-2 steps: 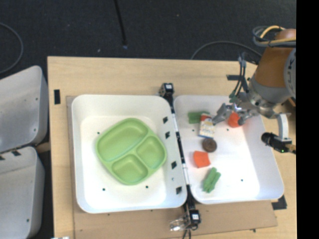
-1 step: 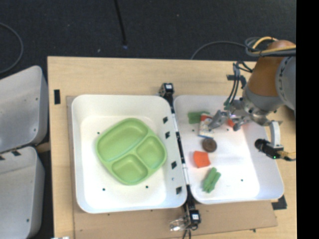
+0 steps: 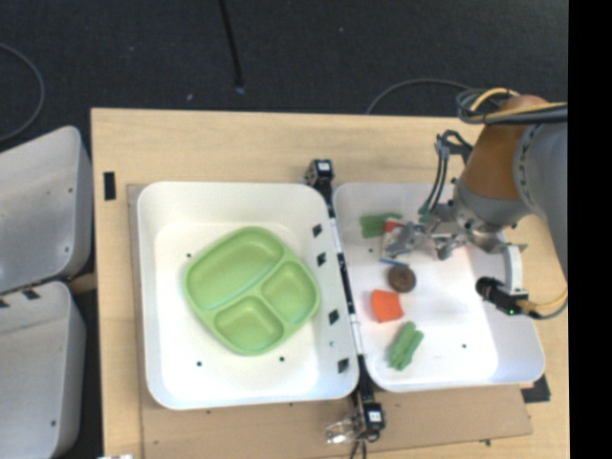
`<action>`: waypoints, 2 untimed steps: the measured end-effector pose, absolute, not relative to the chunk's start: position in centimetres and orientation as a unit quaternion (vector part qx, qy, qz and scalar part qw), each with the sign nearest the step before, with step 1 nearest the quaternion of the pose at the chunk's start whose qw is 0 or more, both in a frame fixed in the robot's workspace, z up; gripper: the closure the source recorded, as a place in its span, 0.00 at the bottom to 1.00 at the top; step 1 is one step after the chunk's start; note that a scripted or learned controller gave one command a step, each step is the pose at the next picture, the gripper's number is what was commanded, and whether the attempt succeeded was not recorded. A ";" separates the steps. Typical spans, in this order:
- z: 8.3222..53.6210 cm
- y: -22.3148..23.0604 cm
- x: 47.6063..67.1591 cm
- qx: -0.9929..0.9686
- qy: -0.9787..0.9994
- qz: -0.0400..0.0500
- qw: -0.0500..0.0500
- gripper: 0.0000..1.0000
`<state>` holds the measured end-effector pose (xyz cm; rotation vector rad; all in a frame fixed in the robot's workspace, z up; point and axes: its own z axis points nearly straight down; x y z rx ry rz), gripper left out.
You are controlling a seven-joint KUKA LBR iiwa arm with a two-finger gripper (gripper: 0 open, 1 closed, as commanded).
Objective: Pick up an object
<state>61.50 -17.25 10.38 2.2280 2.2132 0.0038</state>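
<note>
Four small objects lie in the right bin [image 3: 521, 352], and my gripper [image 3: 413, 239] hangs over that bin's upper part, right of frame centre. From this slanted view I cannot tell how its fingers stand; the metal at the tip is too small and cluttered to read.

Nearest to it is the green block [image 3: 374, 225], just to the upper left of the tip and lying roughly across the frame. The brown round piece [image 3: 402, 278] sits just below the tip, the orange block [image 3: 385, 305] a little lower and to the left. The long green piece [image 3: 404, 344] lies farthest, toward the lower edge, its long axis tilted from lower left to upper right.

I judge nothing is held yet. The left bin holds a green divided plate [image 3: 251, 290], well apart.
</note>
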 end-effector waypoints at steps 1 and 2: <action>12.0 -17.4 61.8 0.710 0.704 0.004 0.005 1.00; 18.5 -17.6 61.9 0.707 0.708 0.002 0.004 1.00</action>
